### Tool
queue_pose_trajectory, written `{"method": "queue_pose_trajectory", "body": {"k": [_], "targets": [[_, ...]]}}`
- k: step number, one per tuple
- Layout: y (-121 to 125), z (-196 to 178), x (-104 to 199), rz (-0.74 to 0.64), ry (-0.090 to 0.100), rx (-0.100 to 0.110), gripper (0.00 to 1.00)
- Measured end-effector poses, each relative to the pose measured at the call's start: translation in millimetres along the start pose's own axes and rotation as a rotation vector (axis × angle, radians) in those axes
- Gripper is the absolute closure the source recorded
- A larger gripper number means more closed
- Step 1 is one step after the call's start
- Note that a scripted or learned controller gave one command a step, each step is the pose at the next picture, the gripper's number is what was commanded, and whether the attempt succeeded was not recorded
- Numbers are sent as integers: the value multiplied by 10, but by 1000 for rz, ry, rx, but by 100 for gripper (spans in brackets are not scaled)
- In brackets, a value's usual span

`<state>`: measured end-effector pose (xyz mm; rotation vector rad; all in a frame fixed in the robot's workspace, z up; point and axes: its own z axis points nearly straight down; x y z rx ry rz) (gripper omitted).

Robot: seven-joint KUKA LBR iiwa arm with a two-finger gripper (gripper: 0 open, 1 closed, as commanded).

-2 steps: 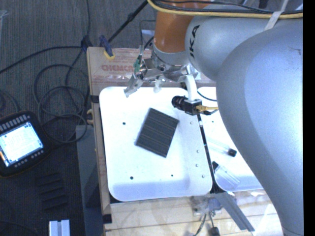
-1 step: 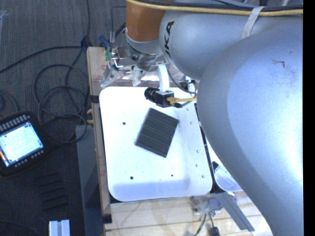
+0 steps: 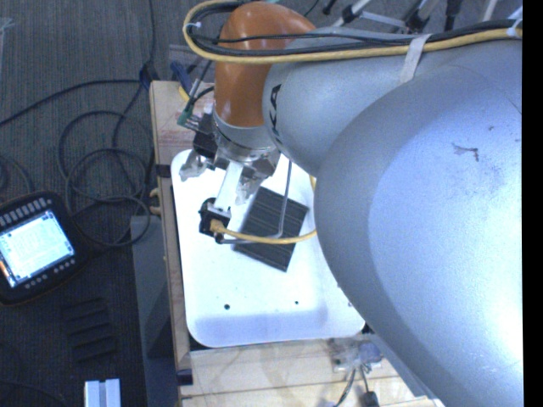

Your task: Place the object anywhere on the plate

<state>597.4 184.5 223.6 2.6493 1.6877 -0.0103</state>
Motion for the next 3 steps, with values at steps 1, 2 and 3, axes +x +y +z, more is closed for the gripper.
{"method": "queue_pose_trajectory", "body": {"k": [1, 2, 3], "targets": [[-208, 230, -304, -14, -1, 0, 0], [1, 727, 478, 103, 0, -1, 0], [558, 559, 479, 85, 0, -2, 0]]}}
